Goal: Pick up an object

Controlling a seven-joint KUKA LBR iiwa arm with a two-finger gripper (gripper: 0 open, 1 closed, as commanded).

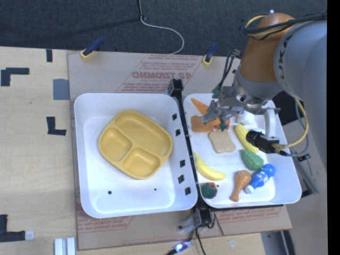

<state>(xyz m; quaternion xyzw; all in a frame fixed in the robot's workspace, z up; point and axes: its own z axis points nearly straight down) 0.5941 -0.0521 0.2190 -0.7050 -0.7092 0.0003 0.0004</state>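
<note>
My gripper (pixel 218 116) hangs low over the back of the right bin (pixel 289 195), above a brown toy piece (pixel 198 124) and beside an orange carrot (pixel 200 105). A small red item (pixel 223 125) sits right under the fingers. Below it lies a tan bread slice (pixel 222 142). Further in the bin are a corn cob (pixel 242 136), a green vegetable (pixel 252 159), a banana (pixel 208 167), a chicken drumstick (pixel 240 184), a blue bottle (pixel 261 177) and a dark red-and-green fruit (pixel 209 190).
The left bin (pixel 90 195) holds a yellow divided plate (pixel 135 143). A black divider rail (pixel 183 137) runs between the bins. Blue-and-yellow clamps (pixel 92 48) pin the cardboard at the back. The arm's body (pixel 287 52) fills the upper right.
</note>
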